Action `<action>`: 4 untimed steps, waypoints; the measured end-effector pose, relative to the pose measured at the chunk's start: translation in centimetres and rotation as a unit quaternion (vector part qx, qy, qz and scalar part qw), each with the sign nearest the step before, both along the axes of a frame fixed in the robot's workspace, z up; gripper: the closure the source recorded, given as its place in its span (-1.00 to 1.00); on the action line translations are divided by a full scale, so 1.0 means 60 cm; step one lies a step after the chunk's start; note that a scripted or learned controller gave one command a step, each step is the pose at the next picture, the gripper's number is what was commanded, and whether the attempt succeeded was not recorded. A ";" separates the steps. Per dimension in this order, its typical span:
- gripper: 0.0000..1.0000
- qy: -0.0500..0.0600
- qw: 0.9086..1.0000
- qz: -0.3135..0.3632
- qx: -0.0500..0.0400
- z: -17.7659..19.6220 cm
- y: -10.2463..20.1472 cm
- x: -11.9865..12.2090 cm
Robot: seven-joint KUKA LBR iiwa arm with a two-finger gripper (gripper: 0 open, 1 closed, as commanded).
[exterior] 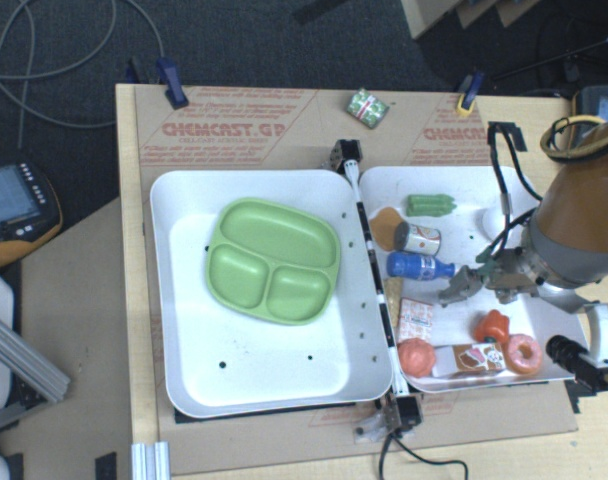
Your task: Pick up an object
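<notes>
From above, two shallow white bins sit side by side on a brown board. The left bin (184, 268) holds a green divided plate (272, 261), lying flat toward its upper middle, with bare white floor around it. The right bin (379, 183) carries the loose objects: a green pickle-shaped toy (430, 205) near the top, an orange-brown disc (386, 228) below it against the left wall, a small silver can (420, 239) touching that disc, and a blue bottle (418, 266) lying on its side just under the can. Lower down lie a small printed packet (415, 319), a pink ball (416, 357), a flat snack wrapper (479, 358), a red-orange toy (493, 324) and a pink ring (524, 354) — all crowded along the bin's near edge. The arm comes in from the right, and its gripper (462, 286) hangs over the middle of the right bin, just right of the blue bottle and above the red-orange toy; nothing sits between its fingers, and how far apart they stand I cannot tell. A small green-and-white wrapped item (367, 108) rests on the board beyond the bins.
</notes>
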State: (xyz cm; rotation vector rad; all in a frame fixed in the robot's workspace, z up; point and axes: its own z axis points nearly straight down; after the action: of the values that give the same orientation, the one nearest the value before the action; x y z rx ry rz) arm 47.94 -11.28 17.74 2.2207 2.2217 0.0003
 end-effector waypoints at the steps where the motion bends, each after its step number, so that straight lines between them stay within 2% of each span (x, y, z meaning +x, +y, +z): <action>1: -1.00 0.000 1.000 -0.001 -0.001 -0.099 -0.101 0.076; 2: -1.00 0.001 1.000 -0.001 0.000 -0.137 -0.106 0.016; 3: -1.00 0.001 1.000 0.000 0.001 -0.155 -0.064 -0.001; 4: 1.00 0.000 1.000 -0.001 0.000 -0.138 -0.065 0.000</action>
State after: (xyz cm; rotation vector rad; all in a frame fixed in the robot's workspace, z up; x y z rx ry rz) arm 47.96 -15.18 9.47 2.2215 2.2202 0.0016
